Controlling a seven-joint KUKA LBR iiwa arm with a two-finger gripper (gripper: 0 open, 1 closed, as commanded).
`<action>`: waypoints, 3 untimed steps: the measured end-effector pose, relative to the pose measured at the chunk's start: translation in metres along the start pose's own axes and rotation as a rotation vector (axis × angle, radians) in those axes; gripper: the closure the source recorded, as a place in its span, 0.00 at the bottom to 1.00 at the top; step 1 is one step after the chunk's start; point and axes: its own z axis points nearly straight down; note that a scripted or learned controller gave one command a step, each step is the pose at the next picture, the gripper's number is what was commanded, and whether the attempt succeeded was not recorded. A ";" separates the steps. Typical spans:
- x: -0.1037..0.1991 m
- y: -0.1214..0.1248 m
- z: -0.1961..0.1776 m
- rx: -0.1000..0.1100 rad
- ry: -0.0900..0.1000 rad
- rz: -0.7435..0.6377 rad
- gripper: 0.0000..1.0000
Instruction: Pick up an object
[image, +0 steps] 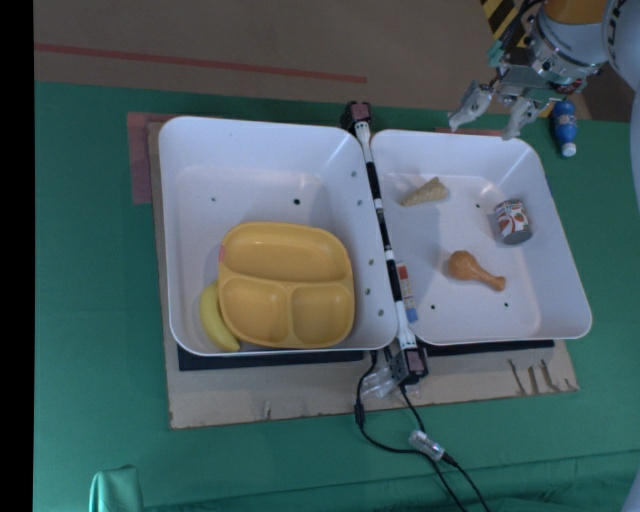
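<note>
Camera view: drumstick (474, 269) lying in right bin (560, 300), long axis slanting, bony end toward lower right. Gripper (494, 111) above far rim, fingers apart, clasping nothing.

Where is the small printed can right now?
The small printed can lies in the right white bin, near its right wall, above and to the right of the orange toy drumstick.

In the right bin we are seeing three loose objects lying well apart: a tan wedge (425, 192) near the far left corner, a small printed can (511, 221) tipped on its side toward the right wall, and an orange-brown drumstick (473, 269) lying flat near the middle, its thin end pointing right.
</note>
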 end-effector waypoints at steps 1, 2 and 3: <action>-0.022 0.018 0.127 0.012 -0.002 -0.003 0.00; 0.013 -0.066 0.142 -0.010 -0.005 0.001 0.00; 0.009 -0.063 0.125 -0.026 -0.011 0.008 1.00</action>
